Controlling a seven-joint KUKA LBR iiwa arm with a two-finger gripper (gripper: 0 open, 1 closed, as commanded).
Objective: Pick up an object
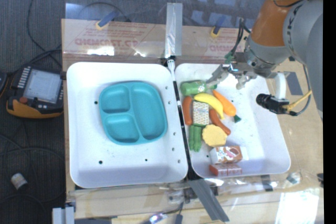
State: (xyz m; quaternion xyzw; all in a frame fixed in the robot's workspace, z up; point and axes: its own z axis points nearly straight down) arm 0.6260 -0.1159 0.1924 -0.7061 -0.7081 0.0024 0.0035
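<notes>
My gripper (229,77) hangs over the back of the right bin (262,139), its two fingers spread apart with nothing between them. One fingertip is near a green vegetable (192,87). Just below lie a yellow banana (209,100), an orange carrot (224,103), a patterned cracker-like block (200,112), a yellow round piece (214,136), a green pepper (195,137), an orange sausage (187,110) and a red-and-white carton (227,155). All these lie piled in the left half of the right bin.
The left bin (84,155) holds a teal divided plate (131,112). A clear upright divider (174,29) stands behind the seam between the bins. A black camera part (268,101) juts from the arm over the right bin. A handheld pendant (37,91) lies on the floor at left.
</notes>
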